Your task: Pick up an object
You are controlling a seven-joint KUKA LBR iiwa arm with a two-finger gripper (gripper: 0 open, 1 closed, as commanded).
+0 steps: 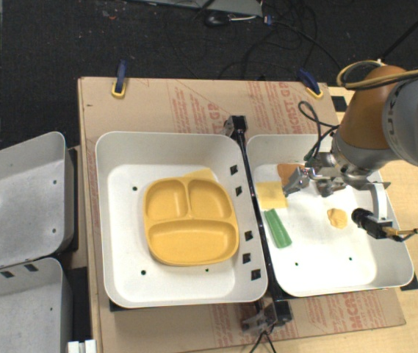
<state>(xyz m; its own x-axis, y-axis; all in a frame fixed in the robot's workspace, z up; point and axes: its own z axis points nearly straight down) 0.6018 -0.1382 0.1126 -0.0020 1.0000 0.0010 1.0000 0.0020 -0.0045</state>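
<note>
In the right bin (326,274), a pale yellow block (271,195) lies by the left wall, a green stick (277,227) touching its lower edge. A small yellow lump (336,217) sits mid-bin; an orange piece (289,171) lies near the top edge. The gripper (305,180) hangs above that piece — open or closed, I cannot tell. The left bin (117,197) holds a yellow tray (191,221).

A dark carpeted floor (32,43) strewn with black cables (282,57) surrounds the cardboard-topped counter (179,98); grey metal panels (17,197) lie at left, blue clamps (120,79) grip the far edge
</note>
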